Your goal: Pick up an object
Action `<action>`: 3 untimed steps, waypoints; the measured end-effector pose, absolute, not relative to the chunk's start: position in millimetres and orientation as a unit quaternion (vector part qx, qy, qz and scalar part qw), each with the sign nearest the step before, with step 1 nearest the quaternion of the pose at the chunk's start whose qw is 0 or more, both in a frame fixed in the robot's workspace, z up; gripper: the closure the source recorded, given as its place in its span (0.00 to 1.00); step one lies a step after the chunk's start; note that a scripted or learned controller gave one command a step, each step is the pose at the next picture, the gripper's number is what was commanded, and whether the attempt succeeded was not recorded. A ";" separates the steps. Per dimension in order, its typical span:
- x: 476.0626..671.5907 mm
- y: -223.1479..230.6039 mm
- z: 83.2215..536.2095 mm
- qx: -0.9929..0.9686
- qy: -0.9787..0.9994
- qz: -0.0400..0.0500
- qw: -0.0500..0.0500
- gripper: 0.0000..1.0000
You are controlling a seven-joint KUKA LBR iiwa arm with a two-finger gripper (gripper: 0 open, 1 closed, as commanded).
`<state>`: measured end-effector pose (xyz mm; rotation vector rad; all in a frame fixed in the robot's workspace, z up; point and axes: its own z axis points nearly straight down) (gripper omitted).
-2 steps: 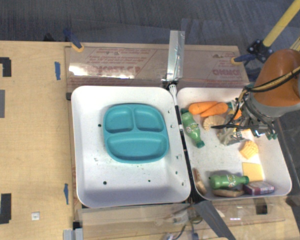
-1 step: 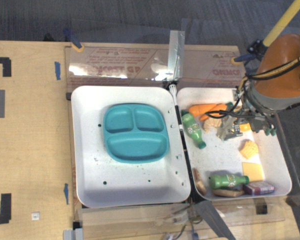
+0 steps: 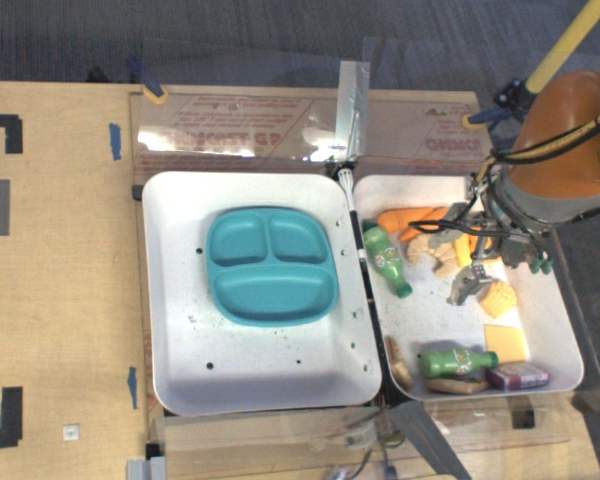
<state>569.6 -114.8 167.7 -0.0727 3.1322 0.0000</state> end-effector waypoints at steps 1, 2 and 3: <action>609.4 -159.2 96.8 0.014 1.000 0.000 0.006 0.00; 611.4 -158.2 108.0 0.013 1.000 -0.001 0.009 1.00; 653.8 -42.3 191.4 -0.059 0.998 0.001 0.009 1.00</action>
